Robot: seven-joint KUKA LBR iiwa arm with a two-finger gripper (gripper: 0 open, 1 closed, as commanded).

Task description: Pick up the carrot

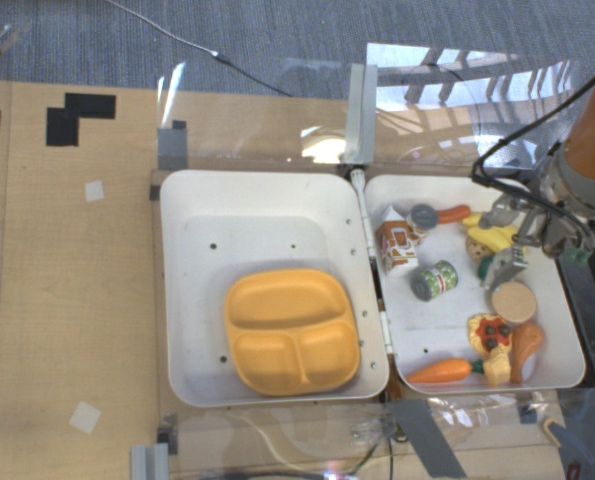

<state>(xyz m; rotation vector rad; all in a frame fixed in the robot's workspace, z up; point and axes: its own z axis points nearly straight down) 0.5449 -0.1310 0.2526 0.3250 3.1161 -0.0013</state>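
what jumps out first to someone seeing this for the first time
The yellow tray fills much of the left bin. The right bin is crowded with toy food: the carrot lies near its front edge, a green can sits mid-bin. The tool hangs over that bin's far right side, well away from the carrot.

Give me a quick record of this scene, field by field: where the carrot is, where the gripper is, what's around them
carrot: lying along the near edge of the right bin
gripper: above the right bin's far right part, apart from the carrot
beside carrot: chicken drumstick and pizza slice
also in right bin: can, banana
left bin: holds a yellow divided plate
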